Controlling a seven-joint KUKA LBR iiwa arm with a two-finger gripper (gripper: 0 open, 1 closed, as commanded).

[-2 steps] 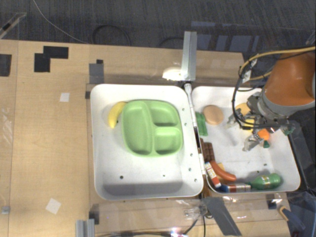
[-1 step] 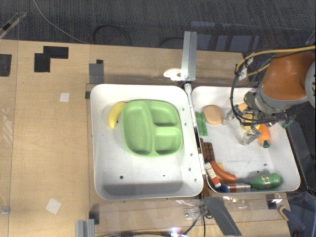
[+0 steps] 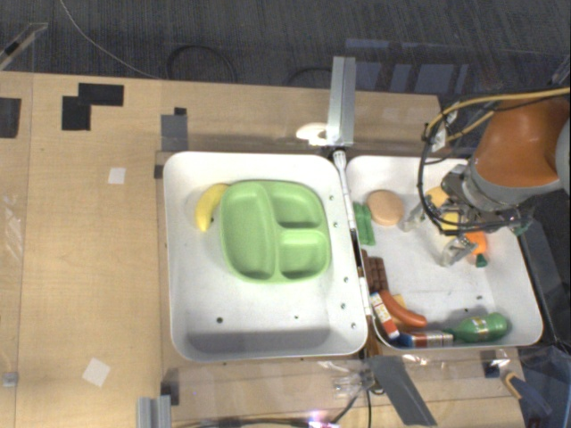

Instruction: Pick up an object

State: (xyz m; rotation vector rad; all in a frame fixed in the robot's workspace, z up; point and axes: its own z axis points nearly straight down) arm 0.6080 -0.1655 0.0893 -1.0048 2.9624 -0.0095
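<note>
The tool (image 3: 457, 250) hangs low over the right bin (image 3: 526, 279), near its far right side, with the arm (image 3: 517, 154) and its orange band bulking above it. An orange carrot-like piece (image 3: 479, 242) with a green tip lies right against the tool; how far the tool stands open, and whether it has hold of anything, cannot be told from this angle, and nothing is plainly seen in its grip. The step in hand looks like the descent onto a target, with the pick itself not yet shown to be done. The next move would call for closing squarely on the small orange piece and lifting straight up, clear of the bin wall beside it.

Around the tool, the right bin carries the likeliest things to pick. A round tan object (image 3: 387, 208) sits toward the far left of the bin, a green block (image 3: 363, 224) just beside it against the dividing wall. A brown chocolate-like bar (image 3: 376, 274) lies along that wall further forward. Along the near edge rest a red-orange sausage-like piece (image 3: 400, 311), a marker-like stick (image 3: 430, 338) and a green bottle (image 3: 482, 328).

The left bin (image 3: 192, 315) holds 2 things: a green sectioned tray (image 3: 272, 230) with 3 compartments, and a yellow banana (image 3: 209, 205) touching its left edge. Both bins sit side by side on the wooden worktop (image 3: 80, 266).
</note>
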